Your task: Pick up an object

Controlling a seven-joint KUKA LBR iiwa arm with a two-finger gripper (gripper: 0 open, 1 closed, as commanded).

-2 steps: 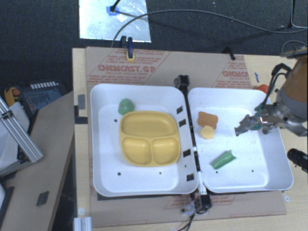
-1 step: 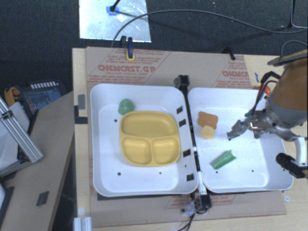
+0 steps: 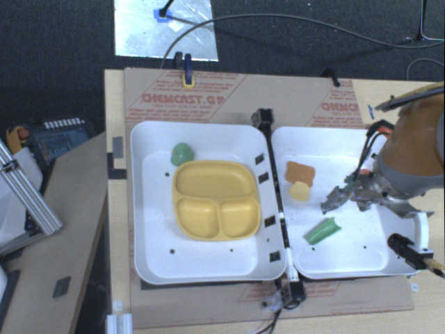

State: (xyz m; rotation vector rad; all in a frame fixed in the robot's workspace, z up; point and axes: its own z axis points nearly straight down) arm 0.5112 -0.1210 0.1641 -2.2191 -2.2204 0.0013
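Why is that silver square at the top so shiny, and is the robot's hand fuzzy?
In the camera view, the silver sheet bounces light back as pale glare; the gripper looks soft and blurry over the right bin, while the yellow tray is evenly lit.

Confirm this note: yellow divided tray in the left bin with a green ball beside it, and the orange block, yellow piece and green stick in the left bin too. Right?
One error. The camera view shows the orange block, yellow piece and green stick in the right bin. The yellow tray and green ball are in the left bin, as noted.

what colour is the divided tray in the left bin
Yellow; the divided tray shows best in the camera view.
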